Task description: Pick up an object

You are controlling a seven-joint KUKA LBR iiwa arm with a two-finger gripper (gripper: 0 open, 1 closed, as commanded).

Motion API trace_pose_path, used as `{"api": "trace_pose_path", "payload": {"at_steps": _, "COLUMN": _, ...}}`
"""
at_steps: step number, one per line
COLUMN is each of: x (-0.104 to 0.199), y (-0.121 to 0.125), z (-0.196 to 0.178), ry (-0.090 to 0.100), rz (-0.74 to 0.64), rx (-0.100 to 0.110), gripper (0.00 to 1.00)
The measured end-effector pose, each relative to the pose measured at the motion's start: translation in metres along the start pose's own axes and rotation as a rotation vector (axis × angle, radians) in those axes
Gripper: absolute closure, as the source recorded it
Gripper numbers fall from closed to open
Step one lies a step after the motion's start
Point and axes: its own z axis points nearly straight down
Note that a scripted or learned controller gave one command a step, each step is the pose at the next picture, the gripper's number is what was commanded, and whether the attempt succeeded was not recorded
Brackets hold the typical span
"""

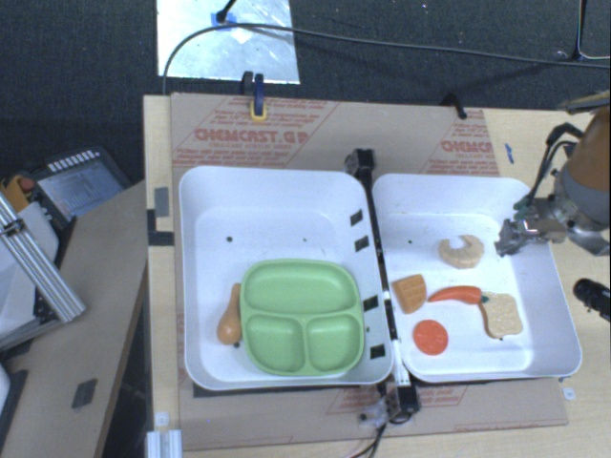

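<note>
A grey robot arm (587,184) with an orange band reaches in from the right over a bench (115,256) bearing two shallow white bins side by side. Its claw (511,235) hangs over the right bin (549,284), near that bin's right wall and just right of a pale, curled piece of toy food (463,250); whether the claw is spread or clenched I cannot tell at this distance, and nothing can be seen in it.

The right bin holds the loose items. The curled piece lies toward the back. Nearer the front, an orange wedge (410,292) sits beside the divider between the bins, with a red-orange chilli pepper (456,295) just to its right, and past the pepper a slice of bread (502,315). A red round slice (431,337), like a tomato, lies in front of the wedge and pepper, apart from them.

The left bin (267,208) carries a green divided tray (301,315) with three compartments, set toward the front. A tan, pear-shaped piece (230,319) lies against the tray's left edge.

A sheet of printed cardboard (315,127) lies under both bins.
</note>
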Motion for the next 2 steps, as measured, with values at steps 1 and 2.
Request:
{"api": "trace_pose_path", "payload": {"at_steps": 1, "x": 0.058, "y": 0.004, "z": 0.005, "ry": 0.005, "rz": -0.006, "rx": 0.006, "gripper": 1.00}}
{"api": "trace_pose_path", "payload": {"at_steps": 2, "x": 0.113, "y": 0.013, "z": 0.008, "ry": 0.004, "rz": -0.006, "rx": 0.006, "gripper": 1.00}}
